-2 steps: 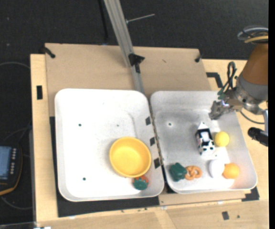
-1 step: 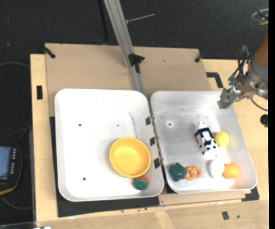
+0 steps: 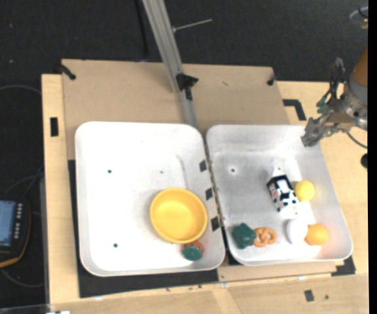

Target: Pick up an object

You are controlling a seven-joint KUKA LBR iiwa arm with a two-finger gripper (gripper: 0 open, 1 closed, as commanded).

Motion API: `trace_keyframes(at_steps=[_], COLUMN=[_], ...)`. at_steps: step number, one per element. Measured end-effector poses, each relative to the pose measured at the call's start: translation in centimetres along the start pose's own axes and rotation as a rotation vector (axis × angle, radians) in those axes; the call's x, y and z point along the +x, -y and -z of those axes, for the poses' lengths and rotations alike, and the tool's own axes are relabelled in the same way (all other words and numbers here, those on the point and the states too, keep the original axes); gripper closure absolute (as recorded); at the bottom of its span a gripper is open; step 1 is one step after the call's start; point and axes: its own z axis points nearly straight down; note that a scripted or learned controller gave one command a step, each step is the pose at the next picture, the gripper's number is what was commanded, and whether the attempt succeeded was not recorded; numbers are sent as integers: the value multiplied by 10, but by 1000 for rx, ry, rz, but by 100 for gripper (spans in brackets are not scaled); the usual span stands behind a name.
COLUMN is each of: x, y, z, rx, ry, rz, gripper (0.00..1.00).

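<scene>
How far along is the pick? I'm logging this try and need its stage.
Done: nothing looks picked yet. The yellow bowl sits in the left bin; the yellow ball, orange ball, pretzel and green toy lie in the right bin. In hand: the gripper hangs at the right bin's far right corner, nothing seen between its fingers. Left: reach an object, grasp and lift.
</scene>
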Motion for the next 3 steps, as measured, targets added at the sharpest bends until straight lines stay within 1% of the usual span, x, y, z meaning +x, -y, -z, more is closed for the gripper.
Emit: trace_keyframes(at_steps=[2, 3], x=[111, 161], y=[-10, -25], z=[11, 17], rx=[2, 1], ry=[-2, -2], rz=[3, 2], gripper=[100, 100])
